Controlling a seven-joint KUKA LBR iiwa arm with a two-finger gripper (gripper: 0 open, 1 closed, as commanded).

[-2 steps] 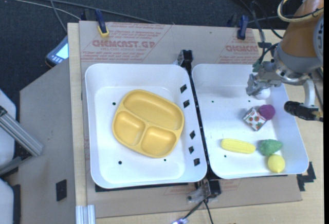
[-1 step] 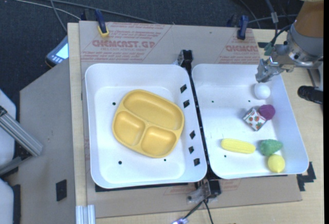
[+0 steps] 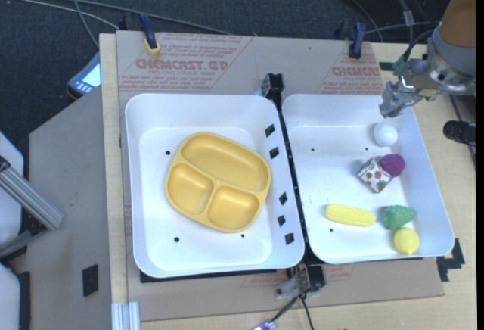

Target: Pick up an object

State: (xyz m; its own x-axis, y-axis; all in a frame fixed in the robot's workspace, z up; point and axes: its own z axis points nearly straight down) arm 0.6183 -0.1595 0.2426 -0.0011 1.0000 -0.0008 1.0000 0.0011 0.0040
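The table carried two shallow white bins clamped side by side on a cardboard sheet, probably so that neither would slide when the arm pushed against things inside them. The right bin served as the reference for everything else. The left bin, touching it along the middle divider, held a yellow sectioned plate, lying flat and well apart from the loose items.

The arm reached over the right bin's far right corner, with the end effector hanging just above that corner; whether it was open or closed could not be told.

All the candidates for picking lay inside the right bin, gathered toward its right side. A toy corn cob lay near the front. A green toy sat just beside it, with a yellow lemon at the front right corner. A patterned cube touched a purple piece at mid-right. The white ball lay nearest the end effector, so it seemed the likely target.
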